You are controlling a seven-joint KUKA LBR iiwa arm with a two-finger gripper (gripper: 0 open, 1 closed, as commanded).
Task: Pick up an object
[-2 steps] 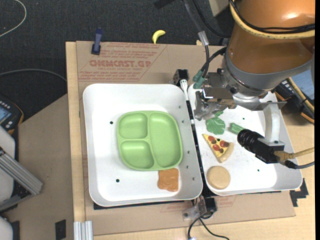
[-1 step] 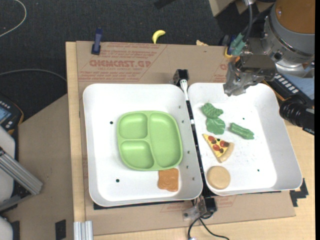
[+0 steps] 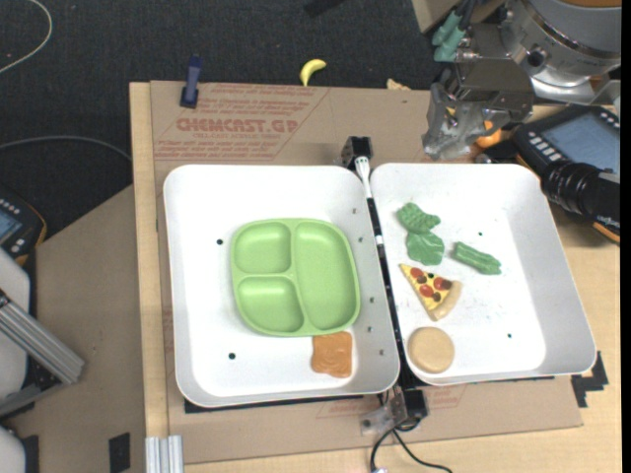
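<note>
The gripper (image 3: 455,131) hangs at the upper right of the frame, over the far rim of the right bin (image 3: 552,264), and whether it is open or closed cannot be told from this angle. Nothing shows in its grasp. The nearest candidates lie below it in the picture, toward the frame's bottom edge: a cluster of green leafy pieces (image 3: 421,233) almost straight down from it, a green bean-like piece (image 3: 477,258) a little right of that with its long axis running left to right and slightly downward, then a pizza slice (image 3: 431,289) and a round cookie (image 3: 431,349) farther on. The left bin (image 3: 197,264) holds a green divided tray (image 3: 294,276) and an orange piece (image 3: 333,354), well apart from the gripper. The move most likely calls for a short travel toward the frame's lower edge, then a descent.
</note>
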